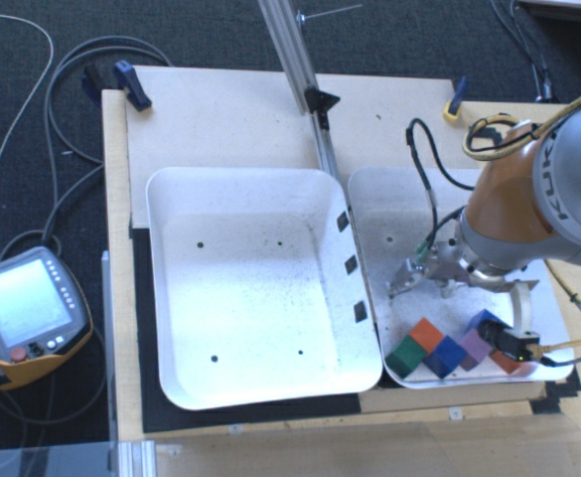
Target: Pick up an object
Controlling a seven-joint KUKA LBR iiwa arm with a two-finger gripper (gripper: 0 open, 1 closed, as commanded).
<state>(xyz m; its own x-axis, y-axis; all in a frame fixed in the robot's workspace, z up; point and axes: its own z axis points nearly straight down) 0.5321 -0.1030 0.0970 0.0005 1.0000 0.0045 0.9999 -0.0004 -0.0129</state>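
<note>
— Looking at the right bin [389, 207]: where do you see the gripper [416, 274]?

— Your gripper sits low over the middle of that bin, the grey arm [558, 187] with its orange band [504, 202] reaching in from the right. Metal fingers point left. Whether the jaws are open or closed, you cannot tell from this angle; nothing shows between them.

— Objects?

— Clustered at the bin's near edge, apart from the gripper: green block [405, 354], orange block [427, 334] touching it, blue block [446, 356] just beside, purple block [476, 347], a second blue piece [486, 322] and a red piece [508, 363] partly hidden behind a black part of the arm.

— Left bin [171, 266]?

— White, just speckled. Teach pendant [27, 311] lies on the floor at far left.
</note>
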